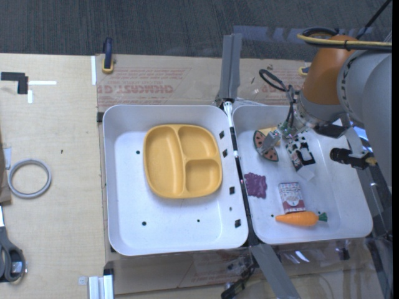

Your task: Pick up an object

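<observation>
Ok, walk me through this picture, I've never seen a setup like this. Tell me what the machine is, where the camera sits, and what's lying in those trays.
The camera is fixed above a bench, looking down at a slant on two shallow white bins. The grey and orange machine at right is a robot arm. Its gripper, a two-finger claw, hangs over the right bin, low among the things there. I cannot tell whether it holds anything.

The left bin holds a yellow divided plate. The right bin holds a toy watermelon slice by the gripper, a purple bunch of grapes, a small red and white packet and a toy carrot. A grey ring lies on the bench at left.
</observation>
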Available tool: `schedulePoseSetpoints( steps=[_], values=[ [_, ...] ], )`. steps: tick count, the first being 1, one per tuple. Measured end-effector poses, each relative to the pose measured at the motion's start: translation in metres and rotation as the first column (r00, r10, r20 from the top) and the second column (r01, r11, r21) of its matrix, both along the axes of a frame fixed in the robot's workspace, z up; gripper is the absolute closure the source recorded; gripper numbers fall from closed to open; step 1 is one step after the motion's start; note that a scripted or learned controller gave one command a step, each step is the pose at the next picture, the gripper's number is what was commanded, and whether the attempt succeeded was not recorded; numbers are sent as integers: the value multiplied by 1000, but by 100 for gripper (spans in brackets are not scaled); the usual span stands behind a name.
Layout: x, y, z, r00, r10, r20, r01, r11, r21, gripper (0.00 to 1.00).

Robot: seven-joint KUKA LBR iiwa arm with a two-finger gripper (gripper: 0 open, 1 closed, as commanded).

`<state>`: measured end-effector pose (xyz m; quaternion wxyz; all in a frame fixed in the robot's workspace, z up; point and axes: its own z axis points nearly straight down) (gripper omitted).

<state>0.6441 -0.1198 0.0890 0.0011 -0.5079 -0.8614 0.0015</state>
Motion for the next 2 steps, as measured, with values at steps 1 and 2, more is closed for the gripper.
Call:
schedulePoseSetpoints(
  steps=[1, 2],
  values=[
    [-16, 11, 33, 995, -104, -1, 104, 995, 0, 0],
    [-16, 11, 39, 995, -101, -5, 101, 995, -3, 100]
  ],
)
